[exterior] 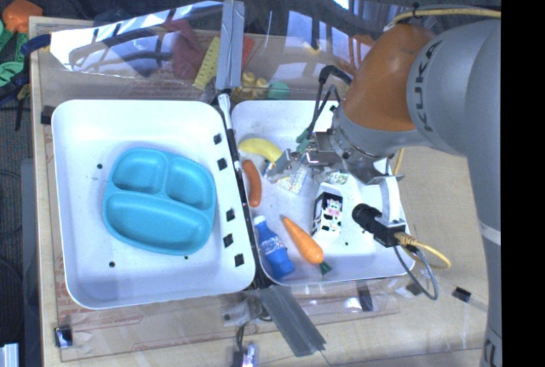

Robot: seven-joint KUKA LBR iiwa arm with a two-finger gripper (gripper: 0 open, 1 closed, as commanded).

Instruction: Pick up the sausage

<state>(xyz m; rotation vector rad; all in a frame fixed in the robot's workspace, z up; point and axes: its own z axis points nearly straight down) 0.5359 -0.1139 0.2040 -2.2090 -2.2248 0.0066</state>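
Observation:
The sausage, a short orange-red link, lies lengthwise against the left wall of the right bin, just below a yellow banana. My gripper hangs low over the middle of the right bin, a little to the right of the sausage and level with its upper end. Nothing is seen held in it. The grey wrist and orange band rise behind it to the right.
An orange carrot, a blue bottle and a black-and-white cow toy lie in the right bin's front half. The left bin holds a blue divided plate. A black divider strip separates the bins.

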